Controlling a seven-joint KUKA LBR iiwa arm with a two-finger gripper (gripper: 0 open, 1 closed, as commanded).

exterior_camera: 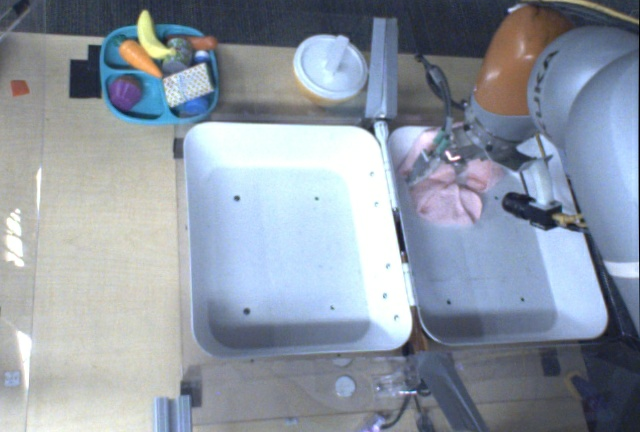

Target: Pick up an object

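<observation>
Gripper (447, 152) sat low over the pink cloth (448, 192) at the far end of the right bin (520, 310); whether it was open, closed or gripping could not be told. Cloth lay on the bin floor, so lift judged not yet done. Left bin (290, 330), wooden bench (90, 250), blue toy tray (160, 72) and white lidded cup (330, 68) beyond

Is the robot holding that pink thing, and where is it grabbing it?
It cannot be told. The gripper sits right at the upper edge of the pink cloth in the right bin, but the view is too small to show a hold.
</observation>
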